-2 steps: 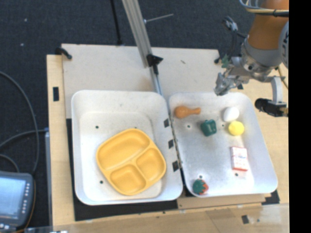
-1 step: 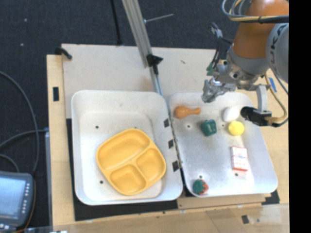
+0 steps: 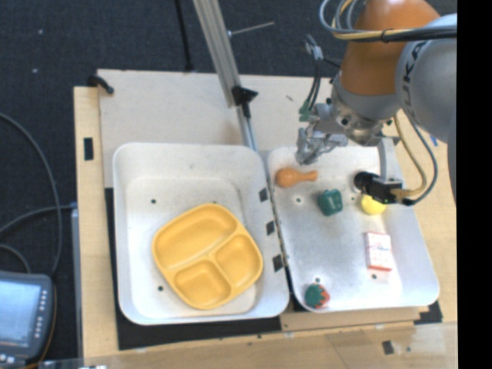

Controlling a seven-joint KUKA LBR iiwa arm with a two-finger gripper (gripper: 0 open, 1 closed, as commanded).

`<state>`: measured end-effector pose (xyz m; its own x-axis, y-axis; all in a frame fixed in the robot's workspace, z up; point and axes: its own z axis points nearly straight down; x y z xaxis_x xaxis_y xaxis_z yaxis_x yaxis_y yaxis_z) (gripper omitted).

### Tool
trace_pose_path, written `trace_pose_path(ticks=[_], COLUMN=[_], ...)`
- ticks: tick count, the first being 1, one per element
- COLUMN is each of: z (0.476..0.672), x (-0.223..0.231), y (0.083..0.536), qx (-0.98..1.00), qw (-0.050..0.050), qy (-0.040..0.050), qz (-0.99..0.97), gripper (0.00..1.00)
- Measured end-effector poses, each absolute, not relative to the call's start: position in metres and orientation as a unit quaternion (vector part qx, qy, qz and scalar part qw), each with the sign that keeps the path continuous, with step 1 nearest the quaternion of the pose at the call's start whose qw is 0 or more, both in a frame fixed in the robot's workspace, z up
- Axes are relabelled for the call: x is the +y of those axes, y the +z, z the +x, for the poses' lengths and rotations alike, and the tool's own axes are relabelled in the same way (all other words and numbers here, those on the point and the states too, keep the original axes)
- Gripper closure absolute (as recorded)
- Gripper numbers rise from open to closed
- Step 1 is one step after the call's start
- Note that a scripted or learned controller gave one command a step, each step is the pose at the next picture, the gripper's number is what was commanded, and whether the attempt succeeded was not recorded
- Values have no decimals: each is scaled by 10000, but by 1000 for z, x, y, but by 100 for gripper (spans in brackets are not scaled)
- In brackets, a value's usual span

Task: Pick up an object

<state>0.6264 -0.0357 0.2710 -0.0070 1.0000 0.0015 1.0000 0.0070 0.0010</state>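
My gripper (image 3: pixel 306 157) hangs over the far left corner of the right bin (image 3: pixel 346 279), just above and slightly right of an orange pear-shaped toy (image 3: pixel 294 177) that lies on the bin floor. Nothing shows between its fingers. A small green cup-like object (image 3: pixel 330 202) sits a little right of the orange toy. A yellow round object (image 3: pixel 373 204) lies further right. A white and red small box (image 3: pixel 378 251) rests near the right wall. A green and red toy (image 3: pixel 316 295) sits at the bin's near edge.
The left bin (image 3: pixel 138 175) holds a yellow three-compartment tray (image 3: pixel 207 255). A slanted aluminium post (image 3: pixel 223 60) rises behind the bins near the gripper. The middle of the right bin floor is bare.
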Motion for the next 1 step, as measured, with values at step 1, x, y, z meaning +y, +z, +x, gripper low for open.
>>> trace_pose_path(ticks=[1], z=[622], x=[9], y=[269], qx=[-7093], qw=[4], qy=[-5], qz=[-7049], gripper=[100])
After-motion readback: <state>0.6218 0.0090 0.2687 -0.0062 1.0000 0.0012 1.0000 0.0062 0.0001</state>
